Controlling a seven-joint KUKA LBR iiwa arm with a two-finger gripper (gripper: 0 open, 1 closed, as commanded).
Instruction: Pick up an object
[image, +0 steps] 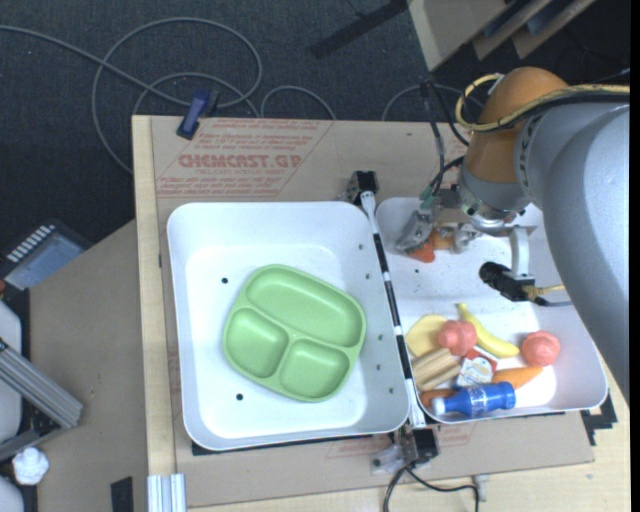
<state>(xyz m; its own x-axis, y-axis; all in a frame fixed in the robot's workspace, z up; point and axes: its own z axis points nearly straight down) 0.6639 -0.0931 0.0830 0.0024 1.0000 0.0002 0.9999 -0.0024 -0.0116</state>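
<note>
Gripper low at right bin's far end, beside small red-orange item; grasp state cannot be told. Toy food pile well apart, toward near end.

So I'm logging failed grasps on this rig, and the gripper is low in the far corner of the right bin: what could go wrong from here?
1. The gripper works hard against the right white bin's far-left corner, so it may scrape the wall.
2. The small orange-red piece beneath it is tiny and could slip away.
3. The yellow banana, red balls and blue bottle lie heaped at the near end, where a grasp could catch two.
</note>
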